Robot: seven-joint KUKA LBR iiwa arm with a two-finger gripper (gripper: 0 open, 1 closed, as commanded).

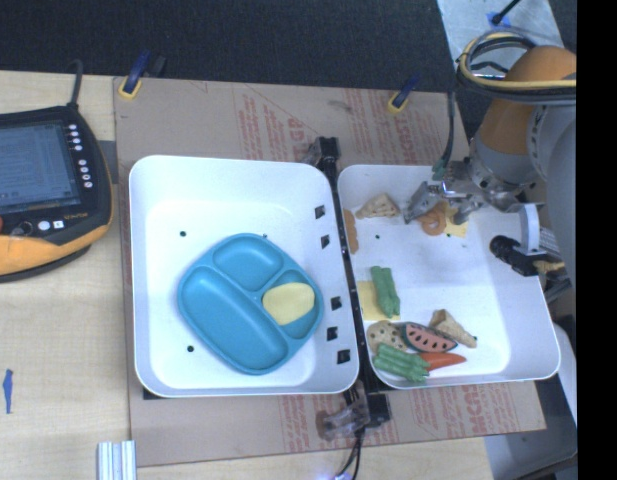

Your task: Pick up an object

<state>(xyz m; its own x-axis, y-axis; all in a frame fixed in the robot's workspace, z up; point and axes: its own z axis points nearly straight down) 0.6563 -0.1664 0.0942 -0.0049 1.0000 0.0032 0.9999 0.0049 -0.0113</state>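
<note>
My gripper [437,206] hangs low over the back of the right bin [508,298], reaching in from the right. Directly under it lies a small orange-brown piece [432,225] with a yellow piece [456,229] beside it; whether either is held I cannot make out. A tan triangular piece [378,206] lies just left of the gripper. Further forward lie a green stick [386,290] and a yellow slab [365,298]. At the front sits a heap with a watermelon slice [428,338], green beans [400,364] and a tan wedge [454,329].
The left bin [158,198] holds a blue divided plate [238,303] with a yellow oval piece [288,303] on it. A tablet controller [38,183] lies on the bench at far left. A black part of the arm [518,253] overhangs the right bin's right side.
</note>
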